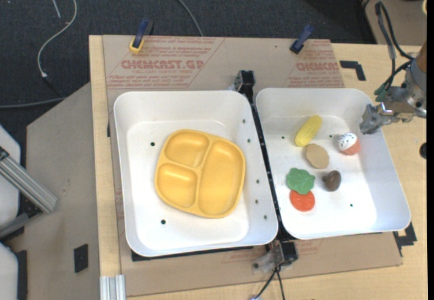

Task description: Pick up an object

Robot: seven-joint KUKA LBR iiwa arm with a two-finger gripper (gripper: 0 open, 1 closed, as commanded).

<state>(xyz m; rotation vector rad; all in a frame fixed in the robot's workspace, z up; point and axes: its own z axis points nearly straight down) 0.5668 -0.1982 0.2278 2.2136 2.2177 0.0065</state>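
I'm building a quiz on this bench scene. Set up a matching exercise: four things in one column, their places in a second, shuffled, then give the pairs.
Things:
1. yellow three-compartment plastic plate
2. yellow corn-shaped toy
3. red round toy with green leafy top
4. two-finger gripper

Places:
A. front of the right bin
B. over the right bin's right edge
C. left bin
D. back of the right bin

Pairs: 1-C, 2-D, 3-A, 4-B

Two white bins — the left one carries a yellow divided plate. The right one has a yellow corn cob, a tan potato, a green-topped red vegetable, a dark brown lump — and a white, black-speckled piece with orange base.
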